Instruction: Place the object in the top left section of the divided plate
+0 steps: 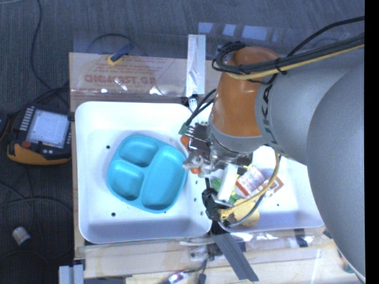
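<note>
Divided plate left of tool

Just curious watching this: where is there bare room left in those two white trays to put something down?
Left bin: bare floor rings the blue divided plate, widest along the top and left walls. The plate's three sections look bare too. Right bin: crowded, with packets under the arm.

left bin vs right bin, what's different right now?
Left bin holds a blue divided plate; right bin holds small packaged items. Left bin lies in open view; right bin sits largely under the arm. Both are shallow, white and side by side.
</note>
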`<state>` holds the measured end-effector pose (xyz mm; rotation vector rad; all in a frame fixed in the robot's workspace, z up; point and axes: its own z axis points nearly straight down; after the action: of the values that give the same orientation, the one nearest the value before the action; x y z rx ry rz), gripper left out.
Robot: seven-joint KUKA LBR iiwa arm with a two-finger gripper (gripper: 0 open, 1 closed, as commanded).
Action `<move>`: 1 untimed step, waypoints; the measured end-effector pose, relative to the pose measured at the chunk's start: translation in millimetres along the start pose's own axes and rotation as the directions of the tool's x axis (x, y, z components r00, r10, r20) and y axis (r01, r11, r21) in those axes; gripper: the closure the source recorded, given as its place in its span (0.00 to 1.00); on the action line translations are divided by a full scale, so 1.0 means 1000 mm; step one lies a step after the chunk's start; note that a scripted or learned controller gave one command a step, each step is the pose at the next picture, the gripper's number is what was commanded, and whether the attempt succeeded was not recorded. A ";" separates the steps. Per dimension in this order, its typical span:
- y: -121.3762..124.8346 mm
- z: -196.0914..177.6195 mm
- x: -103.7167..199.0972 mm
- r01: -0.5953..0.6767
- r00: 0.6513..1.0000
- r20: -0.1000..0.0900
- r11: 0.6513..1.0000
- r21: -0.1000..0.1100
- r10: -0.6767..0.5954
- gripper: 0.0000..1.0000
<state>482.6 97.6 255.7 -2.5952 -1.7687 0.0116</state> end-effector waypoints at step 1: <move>-0.010 -0.099 0.028 0.139 0.990 0.000 0.990 -0.005 -0.139 1.00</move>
<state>484.0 127.7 354.8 -2.4678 -1.9477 0.0071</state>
